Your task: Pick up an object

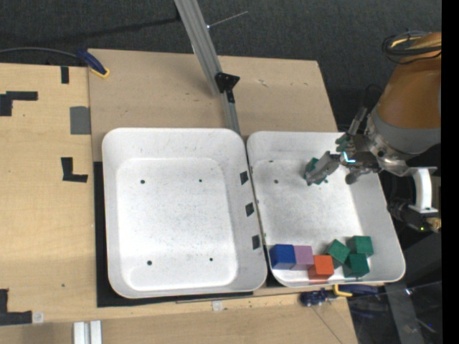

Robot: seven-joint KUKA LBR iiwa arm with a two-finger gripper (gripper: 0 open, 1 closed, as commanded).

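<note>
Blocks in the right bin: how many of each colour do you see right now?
Green blocks: 3, clustered at the near right corner
Blue block: 1
Purple block: 1
Orange block: 1
Total: 6, all in the right bin, none between the claw's fingers.

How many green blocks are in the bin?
3, all in the right white bin's near right corner: small green cube, green cube left of it, green cube nearest the rim. Others may hide behind them.
</note>
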